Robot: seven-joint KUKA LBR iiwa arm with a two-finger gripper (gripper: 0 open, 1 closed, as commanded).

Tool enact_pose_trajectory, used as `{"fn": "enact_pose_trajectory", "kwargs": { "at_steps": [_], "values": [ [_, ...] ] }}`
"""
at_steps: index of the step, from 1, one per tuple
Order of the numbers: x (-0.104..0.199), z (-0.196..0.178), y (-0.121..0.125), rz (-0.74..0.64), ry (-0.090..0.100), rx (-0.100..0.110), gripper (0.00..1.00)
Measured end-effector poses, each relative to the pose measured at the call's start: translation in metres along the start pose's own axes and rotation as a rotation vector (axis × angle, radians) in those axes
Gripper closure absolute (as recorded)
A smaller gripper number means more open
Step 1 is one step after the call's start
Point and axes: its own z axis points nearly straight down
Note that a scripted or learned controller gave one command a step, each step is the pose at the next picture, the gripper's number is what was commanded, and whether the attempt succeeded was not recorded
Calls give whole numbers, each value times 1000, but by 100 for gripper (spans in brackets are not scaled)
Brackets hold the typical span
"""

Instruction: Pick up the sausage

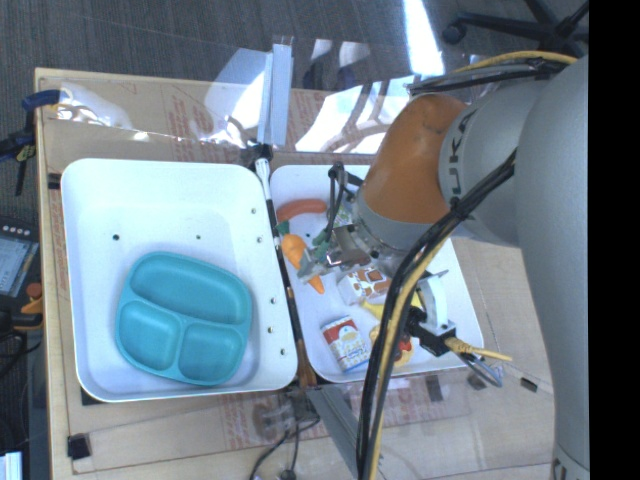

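Note:
The sausage (pixel 301 208), a reddish-orange curved piece, lies in the right bin (pixel 470 313) near its far left corner. My gripper (pixel 332 252) hangs low in that bin, just to the right of and nearer than the sausage, over an orange carrot-like piece (pixel 292 248). The arm's orange band (pixel 420 158) and grey wrist hide the middle of the bin. Nothing shows as lifted from the bin floor.
A teal three-part plate (pixel 185 318) sits in the left bin (pixel 150 193). In the right bin lie a second small orange piece (pixel 316 284), a red-and-white carton (pixel 346 343), a small white packet (pixel 366 285) and a yellow item (pixel 390 346). Cables (pixel 395 318) hang over its near side.

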Motion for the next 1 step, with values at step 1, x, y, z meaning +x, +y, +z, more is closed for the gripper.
{"fn": "enact_pose_trajectory", "kwargs": {
  "at_steps": [1],
  "values": [
    [52,1,-7,-726,0,2,100]
  ]
}}
